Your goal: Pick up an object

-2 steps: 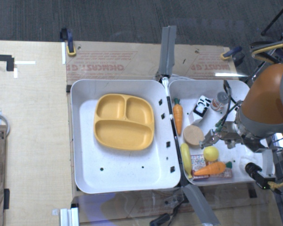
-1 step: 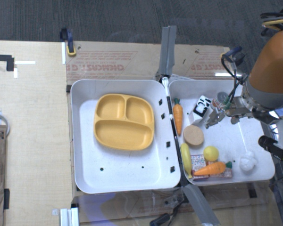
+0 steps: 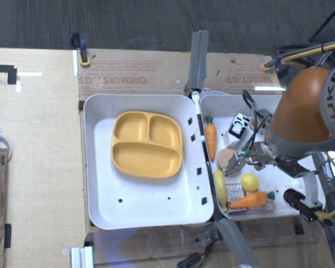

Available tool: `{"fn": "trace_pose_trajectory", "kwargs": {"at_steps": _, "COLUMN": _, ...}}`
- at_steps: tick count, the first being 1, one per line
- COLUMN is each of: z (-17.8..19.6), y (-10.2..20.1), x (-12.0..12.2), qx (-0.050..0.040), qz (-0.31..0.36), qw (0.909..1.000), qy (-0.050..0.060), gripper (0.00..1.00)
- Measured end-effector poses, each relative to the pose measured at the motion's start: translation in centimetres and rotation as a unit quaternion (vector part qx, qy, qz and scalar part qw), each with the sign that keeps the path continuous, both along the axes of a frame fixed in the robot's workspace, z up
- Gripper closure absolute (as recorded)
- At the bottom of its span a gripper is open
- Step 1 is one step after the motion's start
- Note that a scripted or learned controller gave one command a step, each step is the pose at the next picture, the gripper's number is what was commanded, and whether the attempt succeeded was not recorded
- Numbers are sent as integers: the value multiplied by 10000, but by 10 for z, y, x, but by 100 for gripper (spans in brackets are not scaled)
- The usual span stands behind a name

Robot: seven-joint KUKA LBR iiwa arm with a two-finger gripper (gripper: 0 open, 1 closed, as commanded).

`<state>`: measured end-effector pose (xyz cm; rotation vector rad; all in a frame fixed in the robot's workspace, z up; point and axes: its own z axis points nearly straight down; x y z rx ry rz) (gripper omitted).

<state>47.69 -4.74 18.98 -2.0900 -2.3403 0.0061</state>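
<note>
Gripper (image 3: 233, 166) hangs low in the right bin (image 3: 279, 214), just left of the lemon (image 3: 249, 181); we cannot tell its state. We pick the lemon as target: likely light, stiff, smooth-skinned and prone to roll, so we judge a grasp across its middle best. Crowded around it: banana (image 3: 219, 187) to its left, carrot (image 3: 248, 200) touching below, another carrot (image 3: 210, 140) up-left by the divider wall. Open floor lies to the lemon's right.
</note>
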Motion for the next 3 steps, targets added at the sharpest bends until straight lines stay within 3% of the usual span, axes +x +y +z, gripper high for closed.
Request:
{"fn": "trace_pose_trajectory", "kwargs": {"at_steps": 1, "z": 8, "y": -1, "x": 1, "qx": -3, "qz": -16, "qw": 10000, "qy": 8, "gripper": 100}}
{"fn": "trace_pose_trajectory", "kwargs": {"at_steps": 2, "z": 0, "y": 22, "x": 37, "qx": -3, "qz": 143, "qw": 9999, "qy": -7, "gripper": 100}}
{"fn": "trace_pose_trajectory", "kwargs": {"at_steps": 3, "z": 135, "y": 43, "x": 132, "qx": -9, "qz": 544, "qw": 9985, "qy": -20, "gripper": 100}}
